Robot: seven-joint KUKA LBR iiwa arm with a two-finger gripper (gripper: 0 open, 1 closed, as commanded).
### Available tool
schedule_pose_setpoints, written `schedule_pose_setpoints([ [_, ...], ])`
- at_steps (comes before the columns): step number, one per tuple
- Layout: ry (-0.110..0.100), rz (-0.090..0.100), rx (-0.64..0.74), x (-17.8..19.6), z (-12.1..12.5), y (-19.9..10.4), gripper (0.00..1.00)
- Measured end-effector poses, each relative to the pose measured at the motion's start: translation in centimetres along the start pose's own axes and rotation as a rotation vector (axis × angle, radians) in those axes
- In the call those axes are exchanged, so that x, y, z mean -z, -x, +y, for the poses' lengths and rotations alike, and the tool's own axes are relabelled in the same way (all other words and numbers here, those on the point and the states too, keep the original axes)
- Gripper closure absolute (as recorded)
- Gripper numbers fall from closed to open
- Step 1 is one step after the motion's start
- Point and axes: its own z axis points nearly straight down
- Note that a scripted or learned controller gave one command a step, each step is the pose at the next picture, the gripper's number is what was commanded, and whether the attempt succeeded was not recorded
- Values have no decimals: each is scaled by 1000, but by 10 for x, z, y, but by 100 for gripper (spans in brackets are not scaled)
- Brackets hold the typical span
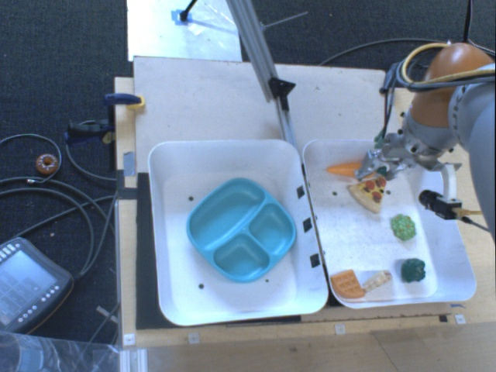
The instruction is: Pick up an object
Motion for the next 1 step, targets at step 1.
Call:
schedule_pose_setpoints([
  [1,21,0,-9,65,2,5,100],
])
